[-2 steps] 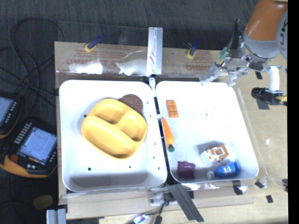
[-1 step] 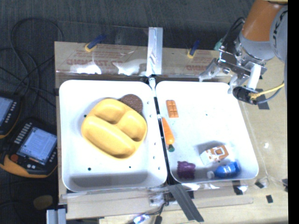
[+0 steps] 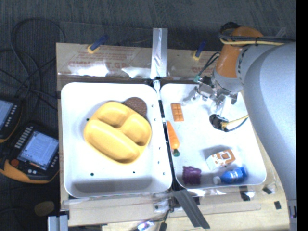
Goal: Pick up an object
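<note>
Target candidate: small orange ridged block (image 3: 178,112), lying flat in the right bin (image 3: 202,138), near its far-left corner and apart from the walls. It is the loose item closest to the gripper (image 3: 210,95).

Gripper: low over the far edge of the right bin, just right of the block. How far open it is cannot be told from this angle; no object is seen in it.

Step, as judged: approach, with nothing picked yet. The next move calls for a short shift left to centre over the block, then a straight descent.

Other items in the right bin:
- carrot (image 3: 172,136), lying along the left wall and touching or nearly touching it; poor room on that side.
- purple object (image 3: 191,174), white-and-orange toy (image 3: 221,159) and blue object (image 3: 233,174), 3 items bunched by the near edge.

The middle of the right bin floor is bare, so there is room to manoeuvre.

Left bin (image 3: 110,179): a large yellow moulded object (image 3: 118,131) fills its middle, with a brown disc (image 3: 136,104) at its far side.
</note>
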`<state>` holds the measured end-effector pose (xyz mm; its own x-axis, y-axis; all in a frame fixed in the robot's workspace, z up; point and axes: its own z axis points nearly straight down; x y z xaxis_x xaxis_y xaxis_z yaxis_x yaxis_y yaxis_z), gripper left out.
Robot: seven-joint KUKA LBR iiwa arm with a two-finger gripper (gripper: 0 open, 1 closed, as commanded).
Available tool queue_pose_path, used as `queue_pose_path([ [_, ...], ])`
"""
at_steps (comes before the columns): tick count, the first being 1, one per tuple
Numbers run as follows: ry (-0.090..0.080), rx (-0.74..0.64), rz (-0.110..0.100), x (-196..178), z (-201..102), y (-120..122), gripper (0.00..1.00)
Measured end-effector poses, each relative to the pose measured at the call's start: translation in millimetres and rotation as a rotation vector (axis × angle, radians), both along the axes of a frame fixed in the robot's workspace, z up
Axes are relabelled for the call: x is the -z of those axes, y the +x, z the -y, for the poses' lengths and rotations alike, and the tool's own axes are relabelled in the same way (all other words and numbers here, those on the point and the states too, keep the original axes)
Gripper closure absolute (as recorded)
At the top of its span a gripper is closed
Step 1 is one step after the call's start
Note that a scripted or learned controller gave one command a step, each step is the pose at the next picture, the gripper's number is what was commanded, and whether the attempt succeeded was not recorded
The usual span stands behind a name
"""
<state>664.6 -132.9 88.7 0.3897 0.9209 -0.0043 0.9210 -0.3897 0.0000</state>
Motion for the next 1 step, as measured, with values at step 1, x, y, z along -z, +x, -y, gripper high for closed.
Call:
queue_pose_path([
  [1, -0.004, -0.002, 0.001, -10.5, -0.1, 0.8, 1.00],
])
